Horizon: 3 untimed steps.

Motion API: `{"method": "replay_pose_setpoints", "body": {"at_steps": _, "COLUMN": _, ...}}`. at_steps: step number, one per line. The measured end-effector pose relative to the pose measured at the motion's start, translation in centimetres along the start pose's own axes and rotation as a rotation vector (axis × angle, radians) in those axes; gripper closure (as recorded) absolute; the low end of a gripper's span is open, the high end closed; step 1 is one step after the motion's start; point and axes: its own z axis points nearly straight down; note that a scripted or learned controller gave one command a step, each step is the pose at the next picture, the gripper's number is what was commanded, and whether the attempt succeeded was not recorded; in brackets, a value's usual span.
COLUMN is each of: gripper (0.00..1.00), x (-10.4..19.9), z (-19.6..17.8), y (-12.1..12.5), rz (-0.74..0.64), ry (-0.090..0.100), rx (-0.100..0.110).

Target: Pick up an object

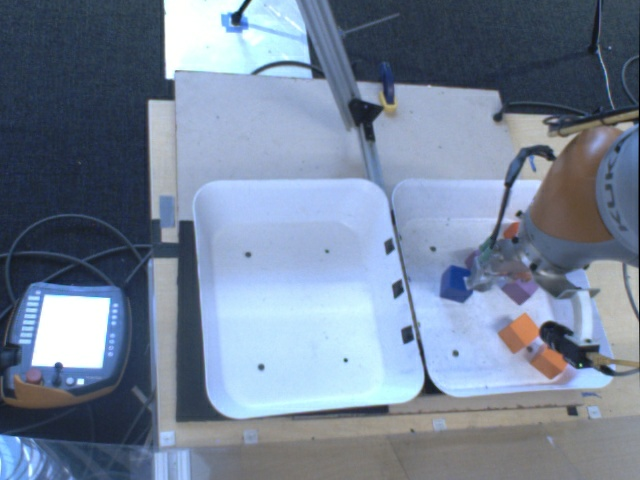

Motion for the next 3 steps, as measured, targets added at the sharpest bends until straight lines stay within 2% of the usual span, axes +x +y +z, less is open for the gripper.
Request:
{"method": "replay_pose_setpoints", "body": {"at_steps": 1, "gripper": 1.0, "x": 0.1, "z": -6.5, "y": 0.3, "rz": 0.0, "ry": -0.001, "rx": 0.011}}
{"method": "replay_pose_setpoints", "body": {"at_steps": 2, "gripper": 1.0, "x": 0.1, "z": -9.6, "y": 0.5, "rz": 0.0, "ry": 0.0, "rx": 0.014}}
{"method": "replay_pose_setpoints", "body": {"at_steps": 3, "gripper": 1.0, "x": 4.1, "z": -9.8, "y": 2.2, "rz": -0.005, "ry": 0.003, "rx": 0.017}}
